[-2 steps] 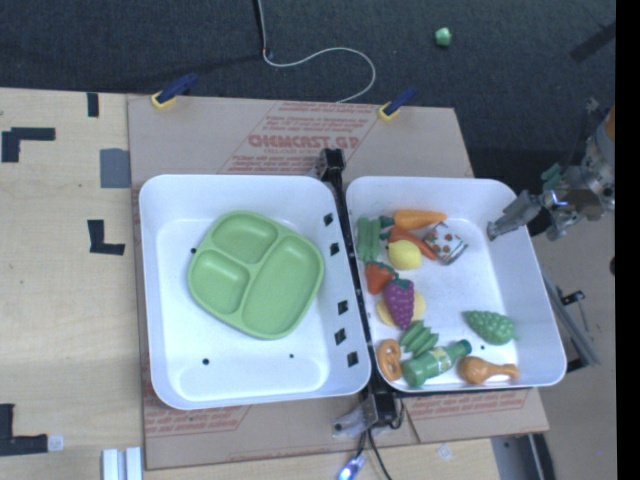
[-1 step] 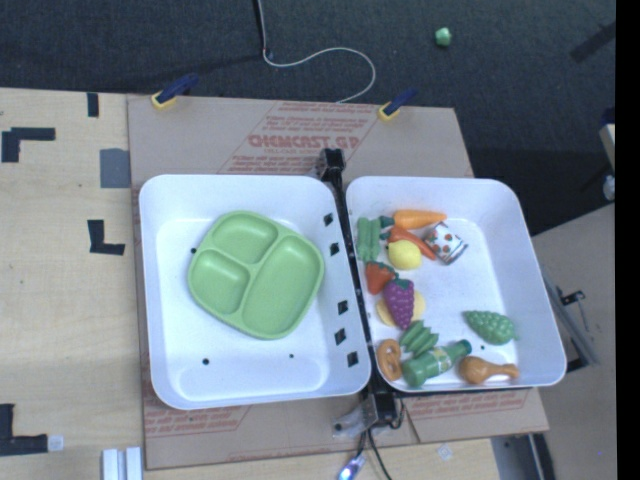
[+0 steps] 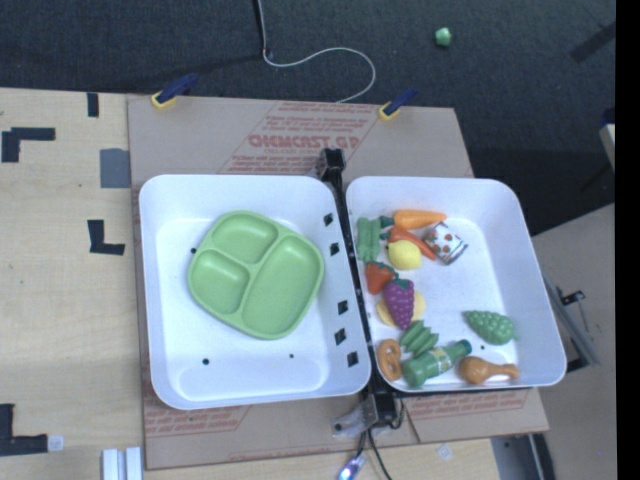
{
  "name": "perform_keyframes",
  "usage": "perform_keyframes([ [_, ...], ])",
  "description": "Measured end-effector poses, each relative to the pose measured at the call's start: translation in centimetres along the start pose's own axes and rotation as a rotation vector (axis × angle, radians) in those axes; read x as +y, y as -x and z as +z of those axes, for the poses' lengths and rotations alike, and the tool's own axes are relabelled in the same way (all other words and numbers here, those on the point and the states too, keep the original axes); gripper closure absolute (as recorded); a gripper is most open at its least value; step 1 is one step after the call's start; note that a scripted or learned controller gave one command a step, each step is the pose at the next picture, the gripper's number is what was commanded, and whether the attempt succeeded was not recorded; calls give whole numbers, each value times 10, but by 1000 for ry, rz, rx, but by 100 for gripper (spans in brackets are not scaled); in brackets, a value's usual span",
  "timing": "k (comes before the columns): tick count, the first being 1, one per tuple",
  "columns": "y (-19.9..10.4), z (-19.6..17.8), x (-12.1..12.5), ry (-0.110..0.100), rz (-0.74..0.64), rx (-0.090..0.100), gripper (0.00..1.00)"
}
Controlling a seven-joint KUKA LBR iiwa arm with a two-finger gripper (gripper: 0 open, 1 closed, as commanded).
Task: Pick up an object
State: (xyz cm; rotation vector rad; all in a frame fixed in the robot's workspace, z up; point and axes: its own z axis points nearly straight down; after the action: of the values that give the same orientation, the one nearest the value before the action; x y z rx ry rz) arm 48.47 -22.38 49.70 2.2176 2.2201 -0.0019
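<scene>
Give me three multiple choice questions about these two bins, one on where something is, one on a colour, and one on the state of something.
1. Where does the divided plate lie?
A. In the left bin
B. In the right bin
C. On the cardboard outside the bins

2. What colour is the bunch of toy grapes?
A. Orange
B. Purple
C. White

3. How does the green toy bottle sit?
A. Standing upright
B. Lying on its side
C. Resting on the divided plate

Answers:
1. A, the plate sits on the floor of the left bin, apart from the toys.
2. B, the grapes are purple, next to the yellow lemon in the right bin.
3. B, the bottle lies flat along the near edge of the right bin, beside the toy chicken leg.
</scene>
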Motion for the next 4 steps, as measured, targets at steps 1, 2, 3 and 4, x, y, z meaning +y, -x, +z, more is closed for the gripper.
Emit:
perform_keyframes([
  [1,0,-10,1,1,-1,-1,100],
  [2,-2,184,-3,-19,1,9,100],
  [3,-47,73,23,9,-6,0,100],
  [4,-98,258,-5,-21,-2,9,100],
])
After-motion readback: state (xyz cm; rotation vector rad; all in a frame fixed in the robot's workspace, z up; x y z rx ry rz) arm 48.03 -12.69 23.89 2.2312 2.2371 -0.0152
